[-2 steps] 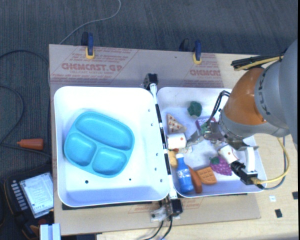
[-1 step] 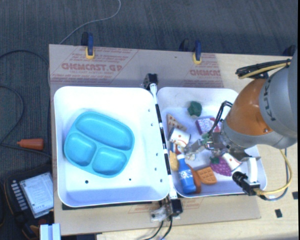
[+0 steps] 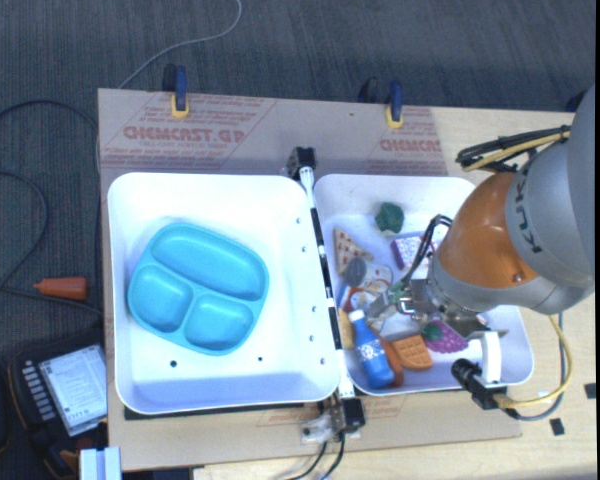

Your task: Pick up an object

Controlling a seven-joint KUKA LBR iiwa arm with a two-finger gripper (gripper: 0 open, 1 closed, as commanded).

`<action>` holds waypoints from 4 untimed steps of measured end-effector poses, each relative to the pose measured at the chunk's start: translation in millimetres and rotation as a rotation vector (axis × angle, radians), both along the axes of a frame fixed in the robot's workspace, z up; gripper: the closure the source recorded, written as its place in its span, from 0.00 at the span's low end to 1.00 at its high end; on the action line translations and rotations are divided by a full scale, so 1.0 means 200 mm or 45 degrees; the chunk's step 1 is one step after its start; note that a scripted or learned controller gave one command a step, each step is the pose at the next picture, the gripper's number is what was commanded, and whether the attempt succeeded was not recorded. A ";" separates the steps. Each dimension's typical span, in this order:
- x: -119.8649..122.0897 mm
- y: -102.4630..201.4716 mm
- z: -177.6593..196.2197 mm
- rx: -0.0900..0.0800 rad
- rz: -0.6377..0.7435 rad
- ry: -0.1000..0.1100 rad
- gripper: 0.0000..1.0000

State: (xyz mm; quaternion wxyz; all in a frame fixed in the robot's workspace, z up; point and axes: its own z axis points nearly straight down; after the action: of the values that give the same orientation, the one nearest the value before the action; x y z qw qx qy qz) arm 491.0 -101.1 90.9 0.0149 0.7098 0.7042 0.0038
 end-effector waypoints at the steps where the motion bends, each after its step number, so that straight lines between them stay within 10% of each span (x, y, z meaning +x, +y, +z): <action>1: 0.01 0.02 0.05 0.014 0.005 0.004 1.00; 2: 0.01 0.02 0.05 0.012 0.005 0.003 0.00; 3: 0.02 0.03 0.10 0.019 0.007 0.007 1.00; 4: 0.02 0.03 0.09 0.019 0.007 0.009 0.00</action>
State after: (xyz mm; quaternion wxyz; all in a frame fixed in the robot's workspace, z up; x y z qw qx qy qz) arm 494.0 -95.8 109.3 0.0071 0.7081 0.7061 0.0068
